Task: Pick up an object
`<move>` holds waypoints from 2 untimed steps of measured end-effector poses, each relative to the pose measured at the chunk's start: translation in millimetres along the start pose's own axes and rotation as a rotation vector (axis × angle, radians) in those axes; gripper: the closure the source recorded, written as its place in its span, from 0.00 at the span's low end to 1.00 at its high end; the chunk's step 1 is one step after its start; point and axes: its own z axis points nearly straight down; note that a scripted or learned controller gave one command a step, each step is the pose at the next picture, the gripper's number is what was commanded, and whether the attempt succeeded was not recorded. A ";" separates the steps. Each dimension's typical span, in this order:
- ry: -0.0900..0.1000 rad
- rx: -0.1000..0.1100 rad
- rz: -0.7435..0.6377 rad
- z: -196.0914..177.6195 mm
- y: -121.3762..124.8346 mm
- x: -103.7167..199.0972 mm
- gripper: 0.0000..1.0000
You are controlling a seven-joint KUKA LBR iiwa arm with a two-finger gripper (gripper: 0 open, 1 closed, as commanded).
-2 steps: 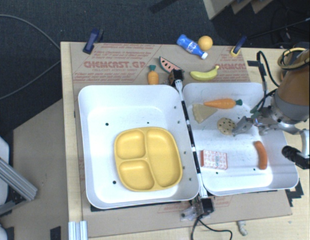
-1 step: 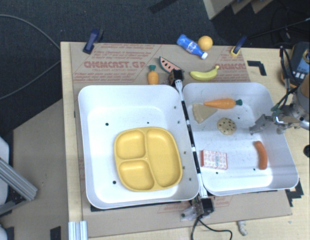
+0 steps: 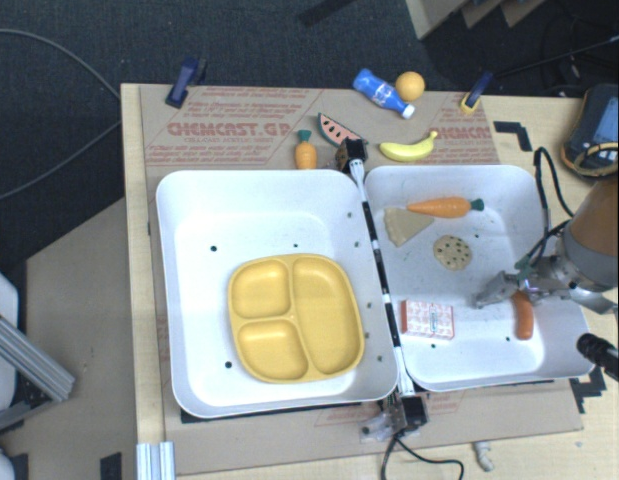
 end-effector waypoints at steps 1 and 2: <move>-0.004 -0.002 0.002 -10.2 0.2 -1.4 1.00; -0.004 -0.001 0.001 0.2 23.9 68.0 1.00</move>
